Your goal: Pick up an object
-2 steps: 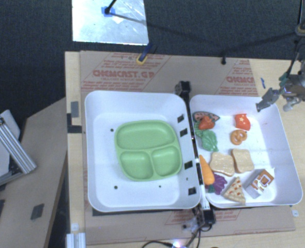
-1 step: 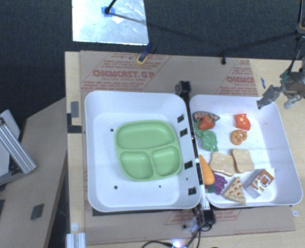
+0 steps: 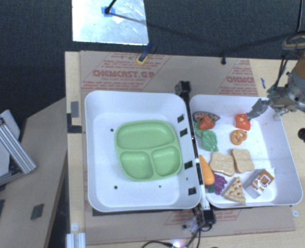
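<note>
The right bin (image 3: pixel 287 154) holds several toy foods: a red pepper (image 3: pixel 242 121), a pretzel (image 3: pixel 239 136), two toast slices (image 3: pixel 222 163) (image 3: pixel 242 159), a carrot (image 3: pixel 206 170), green lettuce (image 3: pixel 208 139), purple grapes (image 3: pixel 219 181), a pizza slice (image 3: pixel 234 190), a small carton (image 3: pixel 259 182) and a red-and-grey piece (image 3: pixel 205 120). My gripper (image 3: pixel 265 112) hangs over the bin's far right part, just right of the red pepper. It is open, its left finger (image 3: pixel 256 109) slanting toward the pepper, and nothing lies between the fingers.
The left bin (image 3: pixel 98 138) holds a green divided plate (image 3: pixel 147 150). A black hinge strip (image 3: pixel 189 138) runs between the bins. A shiny sheet (image 3: pixel 110 14) lies at the back. A metal frame (image 3: pixel 5 138) stands at the left.
</note>
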You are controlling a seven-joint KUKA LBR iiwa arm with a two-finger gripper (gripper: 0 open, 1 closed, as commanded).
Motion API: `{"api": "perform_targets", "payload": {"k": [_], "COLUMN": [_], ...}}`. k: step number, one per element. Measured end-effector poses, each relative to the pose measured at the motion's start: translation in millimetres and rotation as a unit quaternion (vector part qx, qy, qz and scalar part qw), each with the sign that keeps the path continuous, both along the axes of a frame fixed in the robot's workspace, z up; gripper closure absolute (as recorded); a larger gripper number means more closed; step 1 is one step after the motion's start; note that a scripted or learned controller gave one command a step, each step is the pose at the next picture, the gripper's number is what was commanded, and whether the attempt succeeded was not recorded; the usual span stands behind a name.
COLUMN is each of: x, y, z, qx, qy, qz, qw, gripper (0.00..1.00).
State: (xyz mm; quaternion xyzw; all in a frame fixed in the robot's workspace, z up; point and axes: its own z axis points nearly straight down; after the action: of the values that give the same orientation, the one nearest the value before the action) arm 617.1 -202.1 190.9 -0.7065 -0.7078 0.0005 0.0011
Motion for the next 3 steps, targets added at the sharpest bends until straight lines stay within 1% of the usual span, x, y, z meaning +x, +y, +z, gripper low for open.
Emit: {"api": "perform_targets", "payload": {"k": [1, 2, 3], "x": [3, 6, 6], "y": [-1, -1, -1], "z": [-62, -105, -94], "qx": [-0.0001, -0.0011, -0.0014], "qy": [0.000, -0.006, -0.005], "qz": [0.000, -0.001, 0.000], "qw": [1.0000, 1.0000, 1.0000], "gripper": [0.00, 0.00, 1.00]}}
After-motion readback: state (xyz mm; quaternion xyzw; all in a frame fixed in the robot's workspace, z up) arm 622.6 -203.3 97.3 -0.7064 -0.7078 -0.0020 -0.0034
